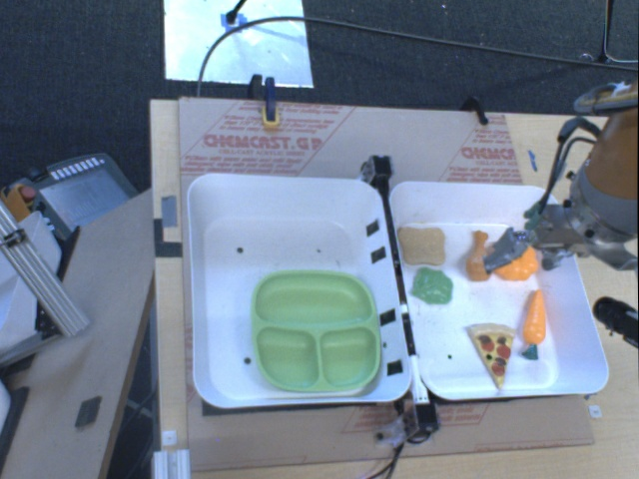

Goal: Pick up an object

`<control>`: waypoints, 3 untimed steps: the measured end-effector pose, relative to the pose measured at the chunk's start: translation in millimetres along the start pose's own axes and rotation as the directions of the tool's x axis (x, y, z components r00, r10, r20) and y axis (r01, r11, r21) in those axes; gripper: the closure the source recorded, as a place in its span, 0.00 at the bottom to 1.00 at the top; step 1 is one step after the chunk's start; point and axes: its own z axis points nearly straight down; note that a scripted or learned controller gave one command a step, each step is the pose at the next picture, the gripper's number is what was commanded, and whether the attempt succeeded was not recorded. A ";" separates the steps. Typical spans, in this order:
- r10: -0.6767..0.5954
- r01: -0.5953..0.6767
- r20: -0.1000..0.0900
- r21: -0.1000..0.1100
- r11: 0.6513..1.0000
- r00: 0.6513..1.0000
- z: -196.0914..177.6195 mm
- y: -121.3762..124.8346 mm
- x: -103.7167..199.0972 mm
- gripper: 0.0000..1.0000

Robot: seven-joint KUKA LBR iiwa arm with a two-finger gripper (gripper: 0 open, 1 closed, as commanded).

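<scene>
My gripper (506, 250) reaches in from the right, low over the back right part of the right bin (574, 372). Its tip sits against an orange rounded toy (519, 266), partly covering it. Just left of the tip stands an orange drumstick (478, 257). A tan toast slice (421, 244) lies at the bin's back left, with a green leafy piece (432, 286) in front of it. An orange carrot (535, 317) and a pizza slice (492, 350) lie toward the bin's front.
The left bin (215, 267) holds a green divided plate (316, 329). A black clip strip (391, 267) runs between the two bins. The arm's grey body with its orange band (609, 173) hangs over the bench's right edge.
</scene>
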 end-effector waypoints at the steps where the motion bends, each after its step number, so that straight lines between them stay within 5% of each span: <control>1: -0.002 0.002 0.002 -0.012 1.000 1.000 -5.6 1.9 0.2 0.00; 3: 0.000 0.000 0.000 -0.005 1.000 1.000 118.2 -1.9 -4.3 0.00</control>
